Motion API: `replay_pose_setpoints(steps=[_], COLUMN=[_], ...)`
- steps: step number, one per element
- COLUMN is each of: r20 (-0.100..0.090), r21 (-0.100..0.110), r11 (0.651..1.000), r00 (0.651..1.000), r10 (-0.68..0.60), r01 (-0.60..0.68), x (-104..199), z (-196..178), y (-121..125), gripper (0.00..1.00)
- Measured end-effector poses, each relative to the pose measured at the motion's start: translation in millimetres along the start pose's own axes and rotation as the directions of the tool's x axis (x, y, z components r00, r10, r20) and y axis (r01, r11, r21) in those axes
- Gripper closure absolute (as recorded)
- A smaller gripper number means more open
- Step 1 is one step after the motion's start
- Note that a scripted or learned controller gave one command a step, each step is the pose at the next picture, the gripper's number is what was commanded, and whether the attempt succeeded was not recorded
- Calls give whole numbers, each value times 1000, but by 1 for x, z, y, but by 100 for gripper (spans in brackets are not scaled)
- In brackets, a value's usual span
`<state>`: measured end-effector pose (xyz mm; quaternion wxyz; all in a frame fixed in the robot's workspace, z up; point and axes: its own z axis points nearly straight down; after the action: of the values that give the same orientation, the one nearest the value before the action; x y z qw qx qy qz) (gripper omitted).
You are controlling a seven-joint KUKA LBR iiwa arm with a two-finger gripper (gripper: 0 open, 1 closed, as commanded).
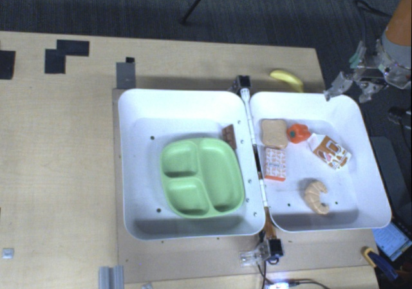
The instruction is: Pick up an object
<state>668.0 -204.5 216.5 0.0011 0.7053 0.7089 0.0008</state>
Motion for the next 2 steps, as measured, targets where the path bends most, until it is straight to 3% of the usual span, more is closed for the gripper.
replay_pose_setpoints(steps=[1, 2], r20=[6, 1], r21=[-14, -3], r11=[1000, 1000], r00=[1000, 1000], r10=[2, 4], r01=[-2, -4], x=[26, 61], z=[106, 130], y=[-57, -128], gripper=[0, 0])
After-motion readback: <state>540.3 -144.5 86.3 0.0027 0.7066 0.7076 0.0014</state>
